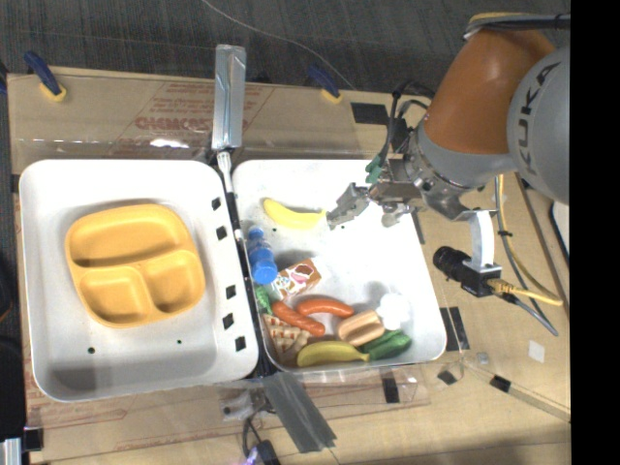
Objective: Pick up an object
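Note:
My gripper (368, 211) hangs over the back of the right bin (412, 260), open with nothing between its fingers (342, 209). A yellow banana (294, 215) lies just left of it, apart from the fingertips. Further forward in the same bin lie a blue bottle (260, 256), a small printed carton (298, 277), a red sausage (325, 306), a hot dog (360, 326), a white ball (394, 308), a green cucumber (390, 344), a second banana (331, 354) and a waffle piece (281, 336).
The left bin (39, 201) holds a yellow divided tray (136, 260). A metal clamp bar (228, 95) stands at the back between the bins. The right bin's floor around the gripper is bare white.

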Tool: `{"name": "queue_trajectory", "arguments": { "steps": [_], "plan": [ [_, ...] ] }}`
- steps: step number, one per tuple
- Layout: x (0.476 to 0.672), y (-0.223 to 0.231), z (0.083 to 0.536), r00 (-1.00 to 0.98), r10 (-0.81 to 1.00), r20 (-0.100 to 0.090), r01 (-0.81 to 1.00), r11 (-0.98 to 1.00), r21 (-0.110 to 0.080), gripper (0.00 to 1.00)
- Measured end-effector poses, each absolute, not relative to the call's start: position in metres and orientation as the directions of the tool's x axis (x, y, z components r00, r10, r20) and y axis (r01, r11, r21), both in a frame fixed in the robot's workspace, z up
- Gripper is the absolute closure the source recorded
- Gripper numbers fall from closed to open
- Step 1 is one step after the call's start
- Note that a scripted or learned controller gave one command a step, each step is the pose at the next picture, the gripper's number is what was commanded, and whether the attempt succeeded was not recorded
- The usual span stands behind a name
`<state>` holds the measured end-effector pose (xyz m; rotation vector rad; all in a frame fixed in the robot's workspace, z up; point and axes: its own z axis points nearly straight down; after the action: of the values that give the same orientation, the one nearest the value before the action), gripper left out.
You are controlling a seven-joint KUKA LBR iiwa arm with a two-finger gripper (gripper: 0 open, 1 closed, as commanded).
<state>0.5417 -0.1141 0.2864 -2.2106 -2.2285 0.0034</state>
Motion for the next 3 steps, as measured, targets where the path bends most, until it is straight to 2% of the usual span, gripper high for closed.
{"name": "queue_trajectory", "arguments": {
  "steps": [1, 2, 3],
  "plan": [
    [0.568, -0.144, 0.191, 0.294, 0.956, -0.001, 0.956, -0.294, -0.009, 0.0],
    [0.628, -0.129, 0.103, 0.366, 0.931, 0.003, 0.93, -0.366, 0.011, 0.0],
    [0.642, -0.126, 0.15, -0.02, 1.0, -0.001, 1.0, 0.02, 0.001, 0.0]
  ]
}}
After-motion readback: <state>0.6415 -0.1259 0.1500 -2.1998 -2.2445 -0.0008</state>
